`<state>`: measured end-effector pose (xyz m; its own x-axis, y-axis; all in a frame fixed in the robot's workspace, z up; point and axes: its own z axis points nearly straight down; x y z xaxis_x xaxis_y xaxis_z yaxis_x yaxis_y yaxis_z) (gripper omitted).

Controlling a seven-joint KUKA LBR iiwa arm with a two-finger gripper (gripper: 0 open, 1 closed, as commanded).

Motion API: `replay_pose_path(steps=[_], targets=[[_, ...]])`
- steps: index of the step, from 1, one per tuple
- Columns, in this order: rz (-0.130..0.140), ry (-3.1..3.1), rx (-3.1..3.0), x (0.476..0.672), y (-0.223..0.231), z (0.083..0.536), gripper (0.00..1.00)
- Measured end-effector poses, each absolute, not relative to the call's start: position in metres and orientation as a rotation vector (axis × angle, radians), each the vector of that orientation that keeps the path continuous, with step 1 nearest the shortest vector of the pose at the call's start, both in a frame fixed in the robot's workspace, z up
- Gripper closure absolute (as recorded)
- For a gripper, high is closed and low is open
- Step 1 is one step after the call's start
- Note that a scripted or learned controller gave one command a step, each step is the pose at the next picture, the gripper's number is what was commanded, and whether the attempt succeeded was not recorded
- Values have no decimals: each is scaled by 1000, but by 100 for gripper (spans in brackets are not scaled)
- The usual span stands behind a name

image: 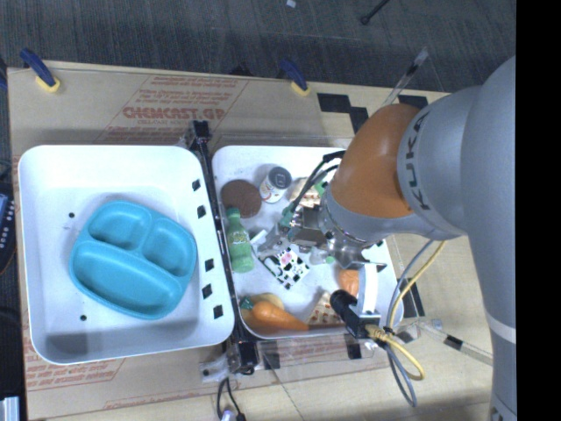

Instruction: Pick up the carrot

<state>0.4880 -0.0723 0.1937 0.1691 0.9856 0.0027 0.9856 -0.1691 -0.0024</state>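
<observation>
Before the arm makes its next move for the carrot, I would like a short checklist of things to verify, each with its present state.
1. Carrot located: ok, it lies at the near edge of the right bin.
2. Carrot free on top: ok, nothing covers it.
3. Gripper over the carrot: not ok, the arm hangs above the bin's middle, behind the carrot.
4. Finger state: cannot tell, the wrist hides it.
5. Space around the carrot: not ok, the bin wall is right beside it, and a green bottle and a checkered item lie close.
6. Blue tray out of the way: ok, it sits in the left bin.
</observation>
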Motion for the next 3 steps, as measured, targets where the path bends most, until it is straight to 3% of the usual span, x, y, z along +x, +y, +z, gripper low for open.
replay_pose_path(steps=[1, 2, 3], targets=[[6, -2690, -1623, 535, -131, 188, 0], [-17, -2649, -1726, 491, -203, 112, 0], [-22, -2883, -1336, 492, -208, 110, 0]])
